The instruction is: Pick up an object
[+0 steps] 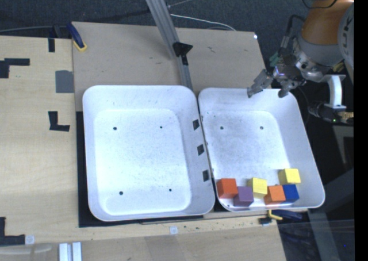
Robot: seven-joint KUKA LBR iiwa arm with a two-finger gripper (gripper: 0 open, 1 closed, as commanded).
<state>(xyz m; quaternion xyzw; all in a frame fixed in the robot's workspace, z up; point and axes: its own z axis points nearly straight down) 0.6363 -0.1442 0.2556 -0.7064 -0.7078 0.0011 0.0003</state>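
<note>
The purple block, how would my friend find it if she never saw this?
Look in the right white bin, down in the near corner where the little blocks huddle. The purple block sits at the front of that group, between the orange block and a yellow block. It is the only purple one.

Blocks cluster in the right bin's near edge; left bin alongside.

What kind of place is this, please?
Probably a robotics lab set up for grasping trials: a robot arm reaches over two white bins on a bench, and small coloured blocks lie in the right bin.
</note>
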